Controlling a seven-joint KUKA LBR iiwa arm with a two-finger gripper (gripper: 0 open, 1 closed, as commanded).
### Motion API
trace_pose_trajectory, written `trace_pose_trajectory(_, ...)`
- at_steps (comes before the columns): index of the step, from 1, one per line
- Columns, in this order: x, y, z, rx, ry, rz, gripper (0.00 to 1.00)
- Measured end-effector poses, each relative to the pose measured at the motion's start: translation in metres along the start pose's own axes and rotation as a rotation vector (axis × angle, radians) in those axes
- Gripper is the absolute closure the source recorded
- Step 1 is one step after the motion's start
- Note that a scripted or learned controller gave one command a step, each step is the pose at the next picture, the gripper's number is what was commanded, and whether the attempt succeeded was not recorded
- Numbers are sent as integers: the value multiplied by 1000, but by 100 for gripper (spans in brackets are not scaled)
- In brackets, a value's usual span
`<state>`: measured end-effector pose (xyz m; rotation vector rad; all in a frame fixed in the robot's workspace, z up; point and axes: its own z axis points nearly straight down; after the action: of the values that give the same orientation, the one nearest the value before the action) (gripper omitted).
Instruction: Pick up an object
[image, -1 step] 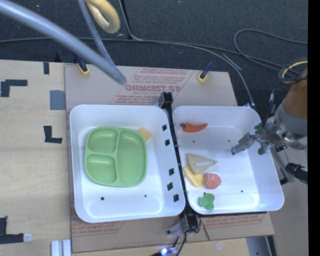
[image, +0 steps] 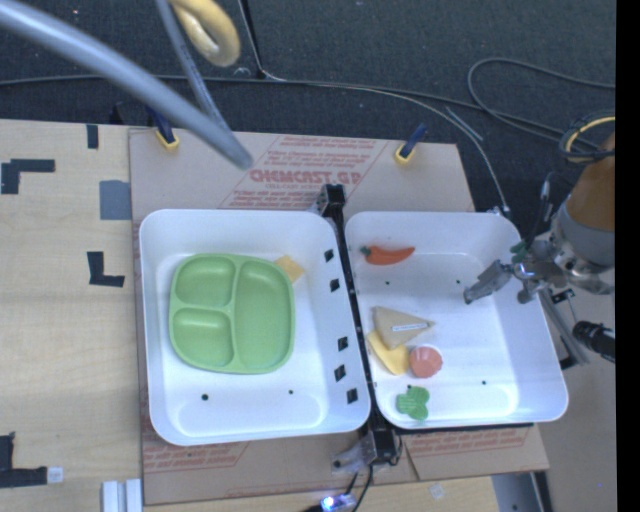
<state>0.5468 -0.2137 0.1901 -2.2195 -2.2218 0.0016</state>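
The right bin (image: 520, 390) holds an orange carrot-shaped piece (image: 390, 254) near its back left corner. A tan wedge (image: 403, 323), a yellow piece (image: 385, 353) and a pink-red round piece (image: 426, 361) lie together left of the middle. A green broccoli-like piece (image: 412, 402) sits near the front edge. My gripper (image: 498, 284) hangs over the right side of this bin, well to the right of the wedge and apart from every object. Nothing shows in its grasp.
The left bin (image: 250, 410) carries a green divided plate (image: 232, 312) with a small yellow piece (image: 289, 267) at its back right corner. A black divider (image: 345, 330) runs between the bins. Cables trail across the dark floor behind.
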Motion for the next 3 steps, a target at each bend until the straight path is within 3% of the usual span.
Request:
trace_pose_trajectory(2, 4, 7, 101, 2, -1, -1, 0)
trace_pose_trajectory(3, 4, 8, 88, -1, -1, -2, 100)
